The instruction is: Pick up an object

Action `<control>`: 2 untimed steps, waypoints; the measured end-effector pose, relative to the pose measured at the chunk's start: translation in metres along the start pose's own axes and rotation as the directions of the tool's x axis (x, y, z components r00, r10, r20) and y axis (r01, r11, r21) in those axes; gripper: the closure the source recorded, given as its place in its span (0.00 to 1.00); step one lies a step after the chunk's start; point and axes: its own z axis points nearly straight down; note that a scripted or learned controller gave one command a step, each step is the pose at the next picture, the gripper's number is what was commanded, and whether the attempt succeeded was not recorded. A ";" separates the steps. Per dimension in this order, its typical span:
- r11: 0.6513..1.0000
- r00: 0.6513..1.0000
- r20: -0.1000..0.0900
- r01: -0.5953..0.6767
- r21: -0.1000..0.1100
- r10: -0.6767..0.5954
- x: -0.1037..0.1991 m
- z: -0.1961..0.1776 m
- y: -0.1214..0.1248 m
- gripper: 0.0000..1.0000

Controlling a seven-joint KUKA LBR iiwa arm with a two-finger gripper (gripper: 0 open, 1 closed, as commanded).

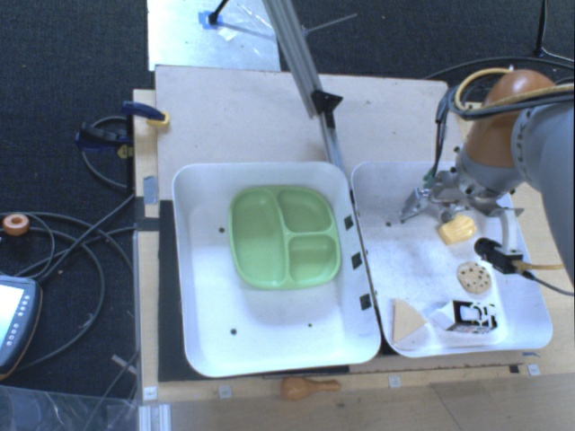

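Yellow toy piece (456,230), that's the likeliest pick here, lying on the floor of the right-hand bin (395,268) toward its far right side, just beside the gripper (435,206). It looks like a small moulded plastic food toy, so my guess is light, stiff and a little slick, not fragile; a squeeze across its narrow width should do, as its rounded ends may slide out from a pinch along the length. Now the pincer: it hangs low over the far part of that same bin, metal parts splayed beneath the grey wrist, and I cannot tell from this slant whether it is spread or closed. Nothing is seen gripped in it, and whether it touches the bin floor is hard to say. The yellow piece sits just to its near right, close by, seemingly not in contact. Other candidates wait in the same bin: a round tan cookie-like disc (473,277) with dark dots nearer the camera, flat and probably awkward to grab off the floor; a tan wedge (407,319) at the near left corner, also thin-looking; and a black-and-white item (473,315) by the near edge, too small to identify. Over in the left bin (202,321) a green divided plate (285,236) lies flat, wide and shallow, a poor fit for two fingers except at its rim.
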 end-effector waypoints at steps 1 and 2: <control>1.000 1.000 0.001 0.000 -0.004 0.000 0.000 -0.012 0.001 1.00; 1.000 1.000 0.001 0.002 -0.007 -0.002 -0.002 -0.057 0.006 1.00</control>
